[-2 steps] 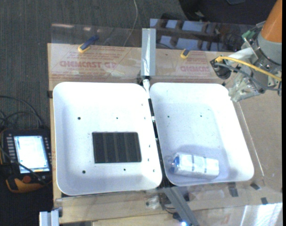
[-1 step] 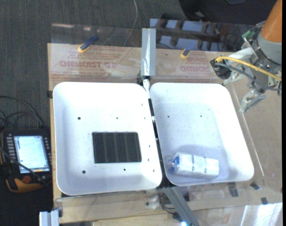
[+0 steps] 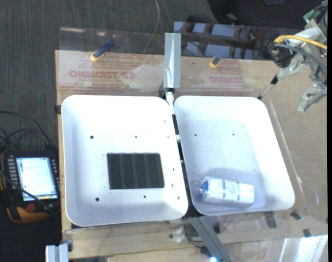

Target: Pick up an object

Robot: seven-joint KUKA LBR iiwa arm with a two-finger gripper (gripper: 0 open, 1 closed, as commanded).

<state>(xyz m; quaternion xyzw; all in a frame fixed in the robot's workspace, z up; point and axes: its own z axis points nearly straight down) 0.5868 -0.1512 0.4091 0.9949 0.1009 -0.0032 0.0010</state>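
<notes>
The worktop [image 3: 297, 141] carries two shallow white bins set side by side, their inner rims touching along a dark seam that serves here as the landmark. The left bin [image 3: 78, 124] lies on the seam's left side and the right bin [image 3: 264, 130] on its right.

In the left bin, a dark rectangular pad [image 3: 135, 171] with ribbed panels lies flat on the floor, left of the seam and just short of it, toward the near rim.

In the right bin, a plastic bottle [image 3: 227, 191] with a white and blue label lies on its side, just right of the seam and close to the near rim; its blue cap end points toward the seam.

At the far end of the seam, a grey metal post [image 3: 172, 59] stands upright between the two bins, against a clear panel bearing red lettering. A yellow and blue clip [image 3: 102, 50] sits on the panel's top edge left of the seam, and a smaller yellow clip [image 3: 214, 62] sits right of it.

Far left of the seam, off the worktop, a handheld pendant [image 3: 33, 178] with a lit screen rests on the dark floor.

Far right of the seam and beyond the right bin's far corner, the hand [image 3: 311, 98] hangs above bare worktop, well apart from the bottle; whether its fingers are apart or together cannot be told. Yellow cabling [image 3: 297, 39] loops above it.
</notes>
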